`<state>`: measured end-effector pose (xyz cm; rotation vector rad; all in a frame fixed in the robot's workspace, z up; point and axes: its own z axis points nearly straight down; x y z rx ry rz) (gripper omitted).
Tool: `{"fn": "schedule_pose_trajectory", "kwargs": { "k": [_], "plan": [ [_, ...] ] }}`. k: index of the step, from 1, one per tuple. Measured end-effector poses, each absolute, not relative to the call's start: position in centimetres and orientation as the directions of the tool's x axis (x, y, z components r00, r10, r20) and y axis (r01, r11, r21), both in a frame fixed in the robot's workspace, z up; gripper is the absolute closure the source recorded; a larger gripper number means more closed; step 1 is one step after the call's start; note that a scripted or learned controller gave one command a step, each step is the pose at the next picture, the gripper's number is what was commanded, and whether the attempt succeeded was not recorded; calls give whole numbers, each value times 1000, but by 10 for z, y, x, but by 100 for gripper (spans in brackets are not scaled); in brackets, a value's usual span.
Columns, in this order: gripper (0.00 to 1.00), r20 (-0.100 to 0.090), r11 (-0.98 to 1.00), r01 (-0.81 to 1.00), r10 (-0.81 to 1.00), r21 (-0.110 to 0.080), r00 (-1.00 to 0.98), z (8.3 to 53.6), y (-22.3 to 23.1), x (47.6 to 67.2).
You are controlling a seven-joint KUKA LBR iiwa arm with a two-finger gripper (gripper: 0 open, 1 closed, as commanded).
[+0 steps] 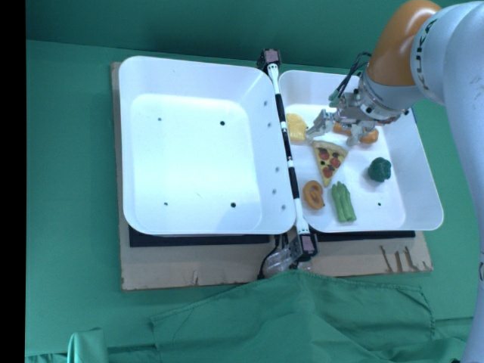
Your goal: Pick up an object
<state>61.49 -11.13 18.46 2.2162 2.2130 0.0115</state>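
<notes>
Toy foods lie in the right bin (pixel 423 203), right of frame centre: a pizza slice (pixel 330 160) in the middle, a yellow piece (pixel 296 128) at its upper left, a pretzel (pixel 313 194) and asparagus (pixel 343 202) below, broccoli (pixel 380 169) to the right, an orange piece (pixel 368 135) above. The gripper (pixel 337 130) hangs just above the pizza slice, jaws spread, nothing between them. The left bin (pixel 151 82) fills the centre-left.
</notes>
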Motion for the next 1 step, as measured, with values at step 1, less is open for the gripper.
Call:
{"fn": "schedule_pose_trajectory", "kwargs": {
  "k": [1],
  "plan": [
    [100, -5, -5, 1000, 1000, 24, 5, 199, -113, 617]
  ]
}}
